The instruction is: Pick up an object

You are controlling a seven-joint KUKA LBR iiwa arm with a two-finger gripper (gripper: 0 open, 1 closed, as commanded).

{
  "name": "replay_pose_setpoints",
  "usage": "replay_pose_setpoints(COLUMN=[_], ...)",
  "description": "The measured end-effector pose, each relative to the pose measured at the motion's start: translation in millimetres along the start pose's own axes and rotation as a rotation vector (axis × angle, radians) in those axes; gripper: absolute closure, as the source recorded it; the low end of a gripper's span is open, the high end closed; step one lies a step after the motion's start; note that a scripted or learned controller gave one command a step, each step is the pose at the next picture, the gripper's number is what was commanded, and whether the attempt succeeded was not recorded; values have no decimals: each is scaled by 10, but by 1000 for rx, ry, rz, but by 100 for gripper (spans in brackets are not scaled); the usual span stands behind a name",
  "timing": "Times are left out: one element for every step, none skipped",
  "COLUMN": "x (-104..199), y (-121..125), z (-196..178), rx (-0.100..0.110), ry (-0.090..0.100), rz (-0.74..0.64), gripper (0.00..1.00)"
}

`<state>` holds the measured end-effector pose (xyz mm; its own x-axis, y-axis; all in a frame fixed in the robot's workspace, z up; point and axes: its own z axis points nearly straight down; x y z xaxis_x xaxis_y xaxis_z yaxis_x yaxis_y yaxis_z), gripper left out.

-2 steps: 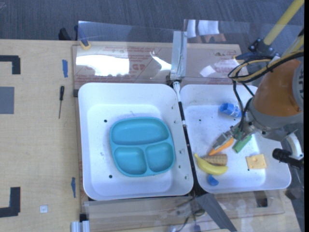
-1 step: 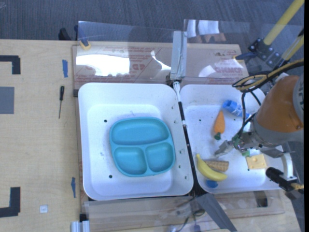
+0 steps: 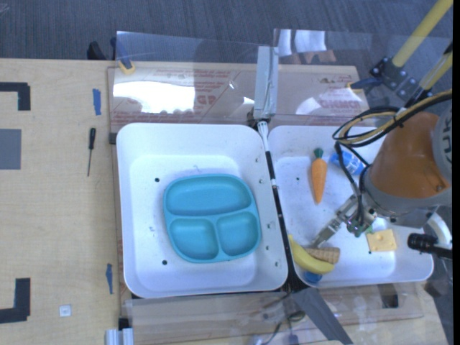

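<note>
We log grey two-finger gripper (image 3: 332,230) low in right white bin (image 3: 410,268), fingers slightly parted, holding nothing, tips just above yellow banana (image 3: 307,259), orange plastic carrot (image 3: 318,179) beyond.

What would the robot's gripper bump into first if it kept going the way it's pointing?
Probably the small tan wafer-like piece lying on the banana; the gripper points down-left at it in the right bin, though depth is unclear.

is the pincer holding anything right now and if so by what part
Cannot be told. The pincer is low in the right bin, just above the banana, with nothing visibly between its tips.
</note>
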<state>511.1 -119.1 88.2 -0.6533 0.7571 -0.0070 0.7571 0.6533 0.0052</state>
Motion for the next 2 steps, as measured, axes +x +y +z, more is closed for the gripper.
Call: replay_pose_setpoints(x=[-510, -520], y=[633, 648], z=[17, -105], rx=[1, -3], ry=[2, -1], rz=[433, 431], gripper=[0, 100])
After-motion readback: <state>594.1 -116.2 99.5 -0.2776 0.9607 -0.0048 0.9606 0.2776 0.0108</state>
